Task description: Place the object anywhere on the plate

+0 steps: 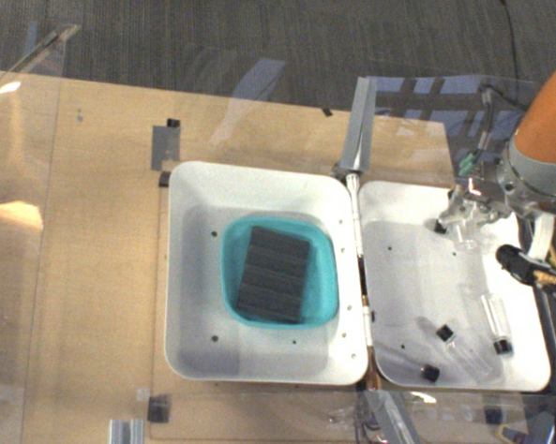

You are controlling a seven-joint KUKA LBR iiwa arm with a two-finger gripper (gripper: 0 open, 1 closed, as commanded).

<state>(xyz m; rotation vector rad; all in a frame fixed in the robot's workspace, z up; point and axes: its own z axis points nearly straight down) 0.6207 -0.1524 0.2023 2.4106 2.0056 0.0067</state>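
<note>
A dark grey ribbed block [275, 274] is lying flat on the teal plate [326, 271], in the left white bin [186, 342], center of frame. The gripper [466, 218] is hanging over the right bin [397, 355], upper right, well apart from plate. Jaw state: I cannot tell.

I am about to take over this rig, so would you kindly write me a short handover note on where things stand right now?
Gripper: at the far edge of the right bin, with nothing seen between its fingers; whether it is open or shut cannot be told.
Object: the dark ridged block lies flat on the teal plate in the left bin.
Done: by how things lie, the block is on the plate, so the placing looks complete.
Left: probably only confirming the result.
</note>
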